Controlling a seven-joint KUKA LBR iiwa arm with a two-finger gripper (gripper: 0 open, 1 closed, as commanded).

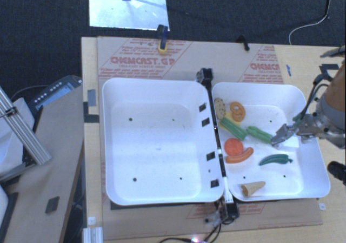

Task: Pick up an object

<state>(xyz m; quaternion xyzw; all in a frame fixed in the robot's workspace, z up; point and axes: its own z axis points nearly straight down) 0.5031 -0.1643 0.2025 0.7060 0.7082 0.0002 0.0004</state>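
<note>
Toys lie scattered in the right bin (311,101), and my gripper (281,137) hangs over that bin's right half; whether it is open or closed I cannot tell. Nothing shows in its grasp. Just left of my gripper lies a green cucumber (259,133), with a second green piece (233,127) beyond it. Below my gripper rests a dark green pepper (275,159). Further left sit a red tomato (233,146) and an orange sausage (240,155) touching it, a ring (237,110) above them, and a cone (252,188) near the bin's lower wall
</note>
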